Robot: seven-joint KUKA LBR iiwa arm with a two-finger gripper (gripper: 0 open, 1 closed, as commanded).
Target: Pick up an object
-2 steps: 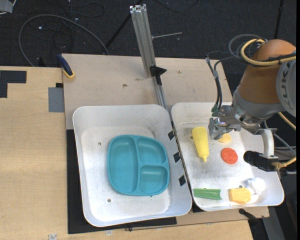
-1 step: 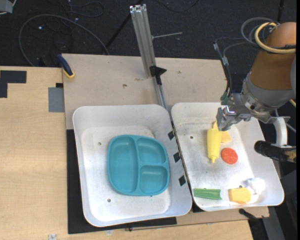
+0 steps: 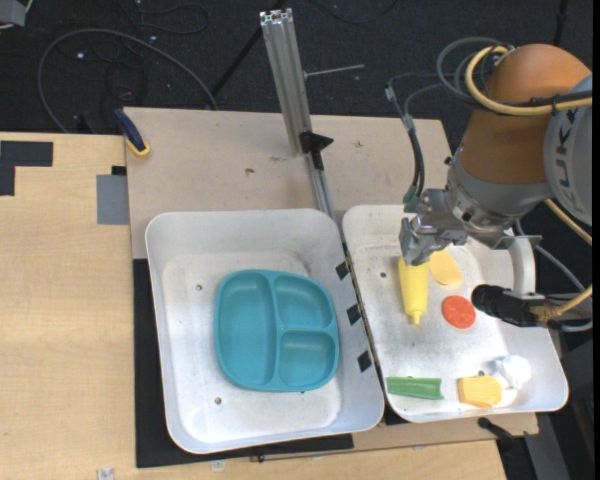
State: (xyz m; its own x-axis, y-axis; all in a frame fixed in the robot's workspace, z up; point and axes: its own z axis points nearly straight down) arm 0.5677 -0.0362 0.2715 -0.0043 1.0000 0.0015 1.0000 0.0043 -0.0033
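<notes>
My gripper hangs over the right bin, right above the top end of a yellow squeeze bottle that lies lengthwise on the bin floor. A pale yellow round piece lies just to the right of the gripper. An orange-red disc sits further to the right and nearer the front. Near the bin's front edge lie a green block, a yellow piece and a white object. Nothing shows between the fingers.
The left bin holds a teal divided tray. An aluminium post rises behind the bins. A black cable connector reaches over the right bin's right side. Wooden bench lies to the left.
</notes>
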